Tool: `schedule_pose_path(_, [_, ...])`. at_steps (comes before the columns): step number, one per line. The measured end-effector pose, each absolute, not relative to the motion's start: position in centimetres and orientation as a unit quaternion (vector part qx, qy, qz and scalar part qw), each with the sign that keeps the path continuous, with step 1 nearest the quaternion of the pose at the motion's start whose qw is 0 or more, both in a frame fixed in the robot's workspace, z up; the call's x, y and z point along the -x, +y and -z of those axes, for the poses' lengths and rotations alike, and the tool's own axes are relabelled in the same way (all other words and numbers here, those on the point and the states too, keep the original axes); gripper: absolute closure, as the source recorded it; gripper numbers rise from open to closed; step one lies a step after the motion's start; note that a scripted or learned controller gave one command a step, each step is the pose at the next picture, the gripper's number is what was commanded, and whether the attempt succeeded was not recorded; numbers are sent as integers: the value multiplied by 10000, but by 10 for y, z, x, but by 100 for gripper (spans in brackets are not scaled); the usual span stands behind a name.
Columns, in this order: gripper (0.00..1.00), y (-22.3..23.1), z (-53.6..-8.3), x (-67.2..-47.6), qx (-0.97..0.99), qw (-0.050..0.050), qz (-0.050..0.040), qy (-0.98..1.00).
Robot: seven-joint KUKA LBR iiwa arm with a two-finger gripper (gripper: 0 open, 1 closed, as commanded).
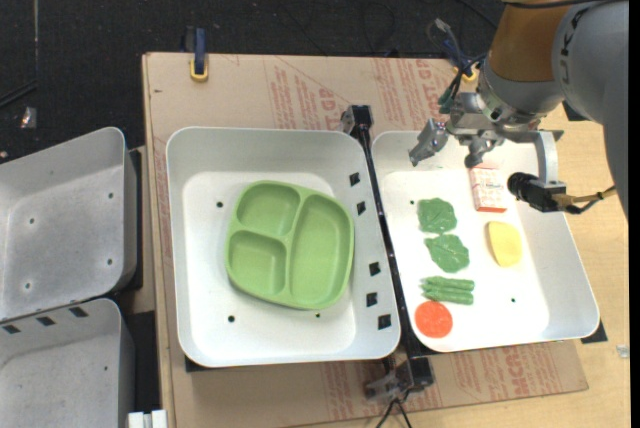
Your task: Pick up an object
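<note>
Closest in, at the near edge of the counter (270, 86), a black clamp (400, 378) set at the gap between the two bins. Just beyond it, in the near end of the right bin (575, 266), a red disc (434, 318), lying flat. Next past the disc and close beside it, a green pod (447, 290), set crosswise. Farther up the same side, one leafy piece (447, 252) and then a second leafy piece (436, 214), both green, near each other but apart. To their right, a yellow lump (504, 243), well clear of the bin wall. Past the lump, toward the far end, a white carton (488, 188) with red print, lying flat. Above that far end, left of the carton, the jaws, spread wide with nothing between them, hanging off the arm (560, 26), which comes in from the right. Cannot tell whether touching the bin floor or held clear of it. In the left bin (180, 246), a green plate (291, 244) with three compartments, near the middle, tilted a little askew to the walls. At the far left corner of the counter, a blue clamp (199, 56). Off the counter to the left, two spare white trays (60, 206).
</note>
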State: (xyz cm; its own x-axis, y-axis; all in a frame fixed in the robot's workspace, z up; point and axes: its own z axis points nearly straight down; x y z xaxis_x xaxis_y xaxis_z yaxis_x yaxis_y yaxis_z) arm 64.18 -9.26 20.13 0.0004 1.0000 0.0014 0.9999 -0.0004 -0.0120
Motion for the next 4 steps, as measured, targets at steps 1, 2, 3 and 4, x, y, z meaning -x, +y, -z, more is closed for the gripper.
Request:
schedule_pose_path(1, [0,-93,-208,-645,7067,-2,1,-7075])
schedule_pose_path(2, [0,-95,-145,-642,7075,15,-16,-7068])
schedule_pose_path(3, [0,-94,-91,-641,7073,12,-13,-7069])
schedule_pose_path(4, [100,-94,-105,-642,7075,-9,2,-7067])
